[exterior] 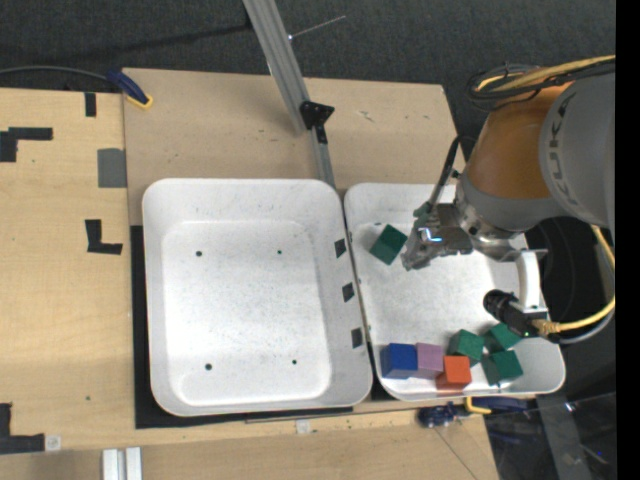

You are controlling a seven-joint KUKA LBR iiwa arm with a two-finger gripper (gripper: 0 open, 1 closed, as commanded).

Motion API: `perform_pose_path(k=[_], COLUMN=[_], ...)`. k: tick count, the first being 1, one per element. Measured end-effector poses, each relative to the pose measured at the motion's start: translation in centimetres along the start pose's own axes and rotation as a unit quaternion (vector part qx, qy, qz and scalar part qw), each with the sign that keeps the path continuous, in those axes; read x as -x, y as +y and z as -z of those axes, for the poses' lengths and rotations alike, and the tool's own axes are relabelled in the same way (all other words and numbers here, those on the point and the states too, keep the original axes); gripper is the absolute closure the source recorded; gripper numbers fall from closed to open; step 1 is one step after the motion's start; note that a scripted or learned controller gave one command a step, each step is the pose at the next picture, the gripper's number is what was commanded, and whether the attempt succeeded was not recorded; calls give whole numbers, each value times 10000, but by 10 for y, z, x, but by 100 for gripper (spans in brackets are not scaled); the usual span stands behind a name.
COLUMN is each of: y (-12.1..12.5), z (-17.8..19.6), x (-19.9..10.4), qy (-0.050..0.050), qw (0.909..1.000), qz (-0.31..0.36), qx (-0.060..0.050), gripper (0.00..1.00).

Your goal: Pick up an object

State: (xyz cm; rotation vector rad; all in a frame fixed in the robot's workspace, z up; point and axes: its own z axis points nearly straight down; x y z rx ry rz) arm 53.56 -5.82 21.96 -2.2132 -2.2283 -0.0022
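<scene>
A green block [387, 243] lies alone in the upper left part of the right bin [400, 200]. My gripper [422, 251] hangs just to the right of it, low over the bin floor, under the grey arm with its orange band [510, 148]. Along the right bin's front edge sit a blue block [399, 359], a lilac block [429, 358], an orange block [456, 370] and three green blocks [485, 353]. Nothing shows between the fingers.
The left bin [245, 293] stands beside the right one, its rim touching. A slanted metal pole [283, 53] crosses the bench behind the bins. A black and yellow cable fitting [515, 313] hangs over the right bin's right side.
</scene>
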Motion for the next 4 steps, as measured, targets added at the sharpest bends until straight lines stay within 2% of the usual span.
perform_pose_path(k=[1,2,3,4], y=[36,62,92,106], z=[-6,11,1,3], x=[-45,-88,-132,-156], qy=[0,-1,-5,-8], qw=[10000,10000,10000,10000], qz=[-1,-3,-7,-20], qx=[-3,6,-1,-1], gripper=[100,100,100,100])
